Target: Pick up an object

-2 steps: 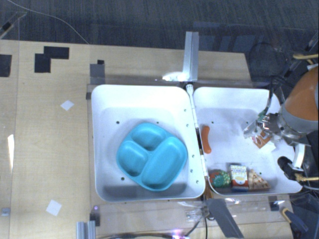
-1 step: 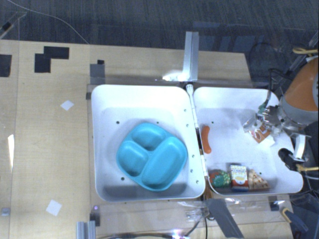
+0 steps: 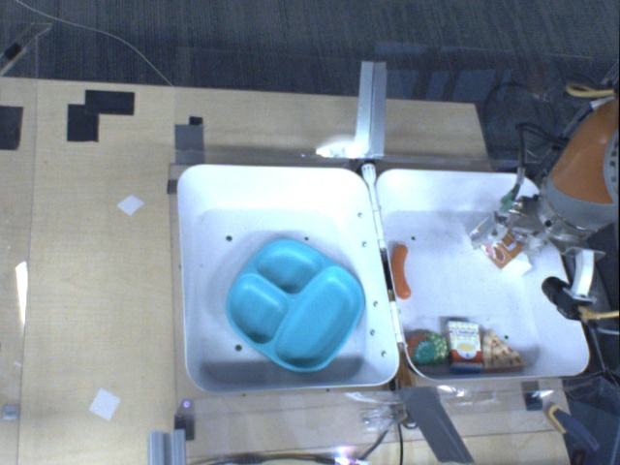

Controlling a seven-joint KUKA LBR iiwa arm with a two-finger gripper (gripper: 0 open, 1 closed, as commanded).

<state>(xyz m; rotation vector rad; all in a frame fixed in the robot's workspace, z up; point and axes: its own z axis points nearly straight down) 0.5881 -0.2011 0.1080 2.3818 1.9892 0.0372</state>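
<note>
1. A wooden bench (image 3: 87, 289) carries 2 shallow white bins side by side, the left bin (image 3: 203, 260) and the right bin (image 3: 436, 201)
2. Black tape shapes (image 3: 97, 112) sit on the bench near its far left corner, one of them stepped
3. 2 small pale squares (image 3: 130, 204) lie on the bench left of the bins, one far, one near
4. An upright metal post (image 3: 372, 109) stands behind the seam between the bins
5. Dark ribbed floor (image 3: 291, 17) runs beyond the bench, with a thin cable (image 3: 116, 42) trailing across it
</note>
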